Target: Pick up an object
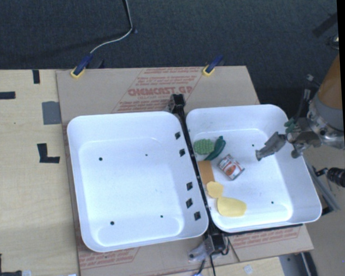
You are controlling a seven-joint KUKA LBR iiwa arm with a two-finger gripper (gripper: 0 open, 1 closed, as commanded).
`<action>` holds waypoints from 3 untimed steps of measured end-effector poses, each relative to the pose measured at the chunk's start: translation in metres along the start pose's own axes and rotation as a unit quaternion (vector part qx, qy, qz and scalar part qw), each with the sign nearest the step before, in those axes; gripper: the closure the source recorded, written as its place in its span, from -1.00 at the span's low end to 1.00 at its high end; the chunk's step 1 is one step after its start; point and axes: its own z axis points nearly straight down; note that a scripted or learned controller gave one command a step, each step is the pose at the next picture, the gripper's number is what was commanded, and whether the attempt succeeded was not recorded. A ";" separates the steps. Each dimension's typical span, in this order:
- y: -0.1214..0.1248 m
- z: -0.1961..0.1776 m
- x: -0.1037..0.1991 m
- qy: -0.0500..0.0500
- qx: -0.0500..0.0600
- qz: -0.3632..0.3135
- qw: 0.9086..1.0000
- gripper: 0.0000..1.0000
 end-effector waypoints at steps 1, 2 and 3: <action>0.026 0.033 0.096 0.002 0.002 -0.005 1.000 -1.00; -0.012 0.094 0.068 0.000 0.005 0.002 1.000 -1.00; -0.024 0.185 0.036 0.000 0.000 0.002 1.000 -1.00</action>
